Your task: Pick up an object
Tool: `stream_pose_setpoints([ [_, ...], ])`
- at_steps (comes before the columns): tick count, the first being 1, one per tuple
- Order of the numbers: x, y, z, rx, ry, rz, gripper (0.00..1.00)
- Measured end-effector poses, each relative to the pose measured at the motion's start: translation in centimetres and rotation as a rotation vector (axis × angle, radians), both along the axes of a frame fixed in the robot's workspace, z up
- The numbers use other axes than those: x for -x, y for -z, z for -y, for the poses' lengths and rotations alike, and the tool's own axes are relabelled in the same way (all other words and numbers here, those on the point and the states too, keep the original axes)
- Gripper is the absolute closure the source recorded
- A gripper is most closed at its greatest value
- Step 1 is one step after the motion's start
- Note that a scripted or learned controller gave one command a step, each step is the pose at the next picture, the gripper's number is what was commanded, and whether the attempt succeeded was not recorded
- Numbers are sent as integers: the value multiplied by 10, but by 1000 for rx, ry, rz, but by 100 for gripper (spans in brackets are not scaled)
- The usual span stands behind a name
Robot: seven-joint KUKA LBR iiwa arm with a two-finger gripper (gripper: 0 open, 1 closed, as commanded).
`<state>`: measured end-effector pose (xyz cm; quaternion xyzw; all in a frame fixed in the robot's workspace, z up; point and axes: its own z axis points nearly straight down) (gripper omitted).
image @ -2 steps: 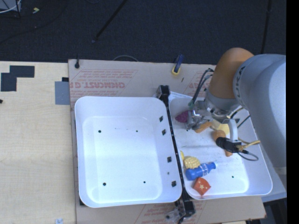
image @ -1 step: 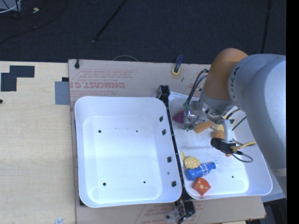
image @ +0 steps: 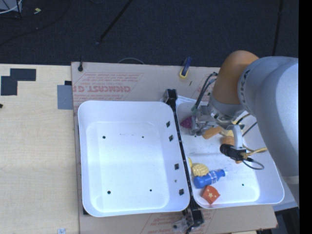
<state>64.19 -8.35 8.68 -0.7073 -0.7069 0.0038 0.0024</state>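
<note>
pincer (image: 199,126) low in the right bin (image: 263,191), finger state cannot be told, magenta object (image: 186,123) just left of it, orange piece (image: 211,132) just right, corn toy (image: 199,169) and blue bottle (image: 209,178) below

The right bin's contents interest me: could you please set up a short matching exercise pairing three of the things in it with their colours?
Things:
1. bottle
2. corn cob
3. small block

Colours:
A. red
B. blue
C. yellow

Pairs: 1-B, 2-C, 3-A. All three lie in the right bin, near its front left corner.
</note>
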Motion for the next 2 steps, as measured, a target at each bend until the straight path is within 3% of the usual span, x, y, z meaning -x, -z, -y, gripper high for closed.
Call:
stream_pose_setpoints([
  [2, 0, 0, 0, 0, -1, 0, 100],
])
